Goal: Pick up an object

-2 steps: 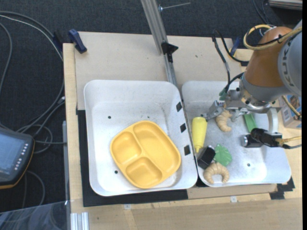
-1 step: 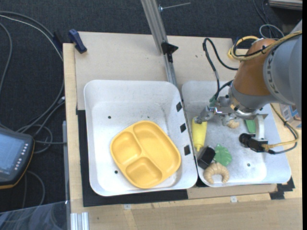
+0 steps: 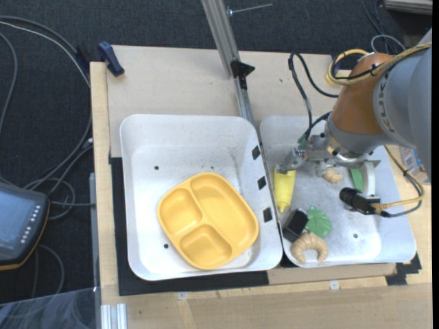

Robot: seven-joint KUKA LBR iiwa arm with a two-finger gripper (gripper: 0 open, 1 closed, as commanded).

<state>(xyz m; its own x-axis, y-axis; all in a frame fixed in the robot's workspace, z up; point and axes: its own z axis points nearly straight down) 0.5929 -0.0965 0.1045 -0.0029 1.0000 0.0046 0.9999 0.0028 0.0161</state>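
Black cables [image 3: 27, 60] are trailing over the dark floor at far left, with a handheld screen [image 3: 17, 219] lying below them. Next, a blue clip [image 3: 110, 58] is sitting on the back left corner of the wooden bench [image 3: 171, 74]. The left bin [image 3: 137, 139] is holding a yellow plate [image 3: 208, 219] with three compartments, lying flat toward the bin's front right part and close to the front wall. A metal pole [image 3: 218, 26] is slanting down from the top to the gap between the bins, and small black tabs [image 3: 260, 181] are lining that gap.

The right bin [image 3: 360, 244] is holding the loose things. A yellow tube [image 3: 283, 189] is lying along its left wall. Just in front of the tube, a black block [image 3: 295, 223] is sitting tilted, touching a green leaf [image 3: 319, 221] on its right. A croissant [image 3: 310, 248] is lying at the front wall, just below both. A small beige lump [image 3: 333, 175] is resting near the bin's middle, and a green and white piece [image 3: 359, 178] is lying just right of it.

The grey arm [image 3: 405, 94] with its orange band [image 3: 357, 101] is reaching in from the right and hanging over the back half of the right bin. The gripper [image 3: 310, 155] is sitting under the wrist, above the tube's top end and beside the beige lump; cannot tell if it is apart or together, and nothing is visibly held.
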